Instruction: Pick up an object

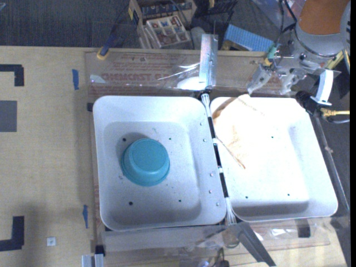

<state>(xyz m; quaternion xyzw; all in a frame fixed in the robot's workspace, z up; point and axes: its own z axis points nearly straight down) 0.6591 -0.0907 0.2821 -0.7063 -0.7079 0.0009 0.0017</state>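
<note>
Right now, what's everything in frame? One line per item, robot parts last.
bowl: 1, teal blue, upside down in the left bin, left of its middle
left bin: 1, white, shallow, on the bench
right bin: 1, white, orange-brown streaks on its floor near the divider, touching the left bin along the middle
bench: 1, light wood, black corner marks and blue tape bits at left
plastic sheet: 1, clear, behind the bins
clutter on floor: several, boxes and a blue item, top of view
arm: 1, grey with orange band, top right
gripper: 1, above the right bin's far edge, holding nothing visible
</note>
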